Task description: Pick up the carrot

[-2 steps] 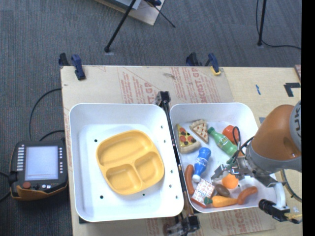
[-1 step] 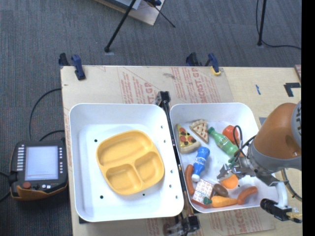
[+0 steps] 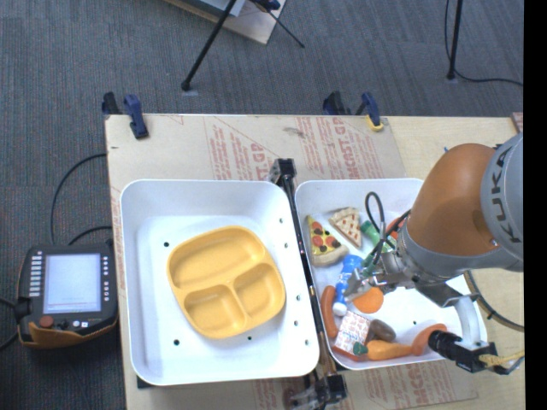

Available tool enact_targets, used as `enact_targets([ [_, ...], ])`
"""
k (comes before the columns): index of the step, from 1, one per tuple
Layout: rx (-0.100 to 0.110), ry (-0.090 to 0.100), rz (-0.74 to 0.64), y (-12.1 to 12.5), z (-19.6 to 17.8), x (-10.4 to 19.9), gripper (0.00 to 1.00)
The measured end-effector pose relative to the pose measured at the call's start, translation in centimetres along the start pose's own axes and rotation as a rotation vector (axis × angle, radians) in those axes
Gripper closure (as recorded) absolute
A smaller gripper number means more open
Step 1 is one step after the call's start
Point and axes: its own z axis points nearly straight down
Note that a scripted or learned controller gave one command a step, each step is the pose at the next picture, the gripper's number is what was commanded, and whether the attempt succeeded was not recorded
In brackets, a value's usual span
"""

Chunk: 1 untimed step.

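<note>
The carrot, orange with a green tuft at its left end, lies flat along the front wall of the right bin. My gripper hangs over the middle of that bin, below the orange band of the arm. It sits just above a round orange fruit and next to a blue bottle-like toy. The carrot is well in front of the gripper, apart from it. The arm's bulk hides the right half of the bin.
The right bin also holds two pizza slices, a red sausage, a small printed box, a brown lump and a curved orange piece. A yellow divided tray lies in the left bin.
</note>
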Motion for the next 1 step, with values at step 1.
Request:
enact_targets([
  [1, 0.008, -0.004, 0.266, 0.24, 0.37, 5.7, 1.0],
])
